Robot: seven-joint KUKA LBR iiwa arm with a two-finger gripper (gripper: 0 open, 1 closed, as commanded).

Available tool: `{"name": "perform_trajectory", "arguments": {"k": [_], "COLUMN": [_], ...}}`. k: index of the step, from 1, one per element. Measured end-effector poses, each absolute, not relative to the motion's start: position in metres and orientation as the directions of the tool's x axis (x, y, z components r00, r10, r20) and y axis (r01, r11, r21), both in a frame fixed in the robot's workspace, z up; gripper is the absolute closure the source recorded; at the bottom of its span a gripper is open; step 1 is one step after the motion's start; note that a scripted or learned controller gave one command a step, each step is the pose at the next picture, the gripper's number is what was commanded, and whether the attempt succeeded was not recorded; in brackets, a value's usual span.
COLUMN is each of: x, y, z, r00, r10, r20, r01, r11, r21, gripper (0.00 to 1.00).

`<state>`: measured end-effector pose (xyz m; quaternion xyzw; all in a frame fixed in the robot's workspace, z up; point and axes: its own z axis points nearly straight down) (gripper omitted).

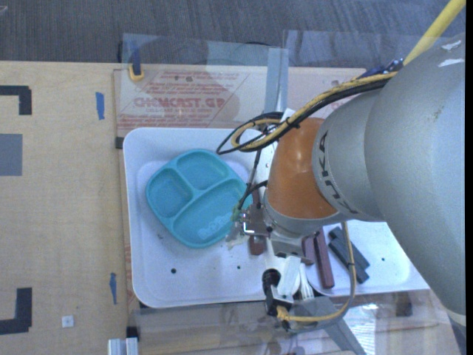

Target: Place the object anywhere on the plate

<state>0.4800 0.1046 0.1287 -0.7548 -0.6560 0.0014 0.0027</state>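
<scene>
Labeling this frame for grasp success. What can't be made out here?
- Gripper: camera view, the arm's orange band and wrist cover it; finger state unreadable.
- Object to place: whether anything is held is hidden under the wrist.
- Right bin: mostly covered by the grey arm; dark items only partly show.
- Plate: its right rim disappears behind the wrist hardware.

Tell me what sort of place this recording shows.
Probably a robotics lab bench: a grey arm with trailing yellow cables reaches over white bins on a taped wooden bench; one bin holds a teal divided plate.
</scene>
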Motion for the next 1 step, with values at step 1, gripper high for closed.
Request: {"name": "perform_trajectory", "arguments": {"k": [1], "x": [0.4807], "y": [0.1025], "z": [0.1378], "r00": [0.146], "r10": [0.989], "r20": [0.001], "r01": [0.989], "r11": [-0.146], "r21": [-0.004], "gripper": [1.0]}}
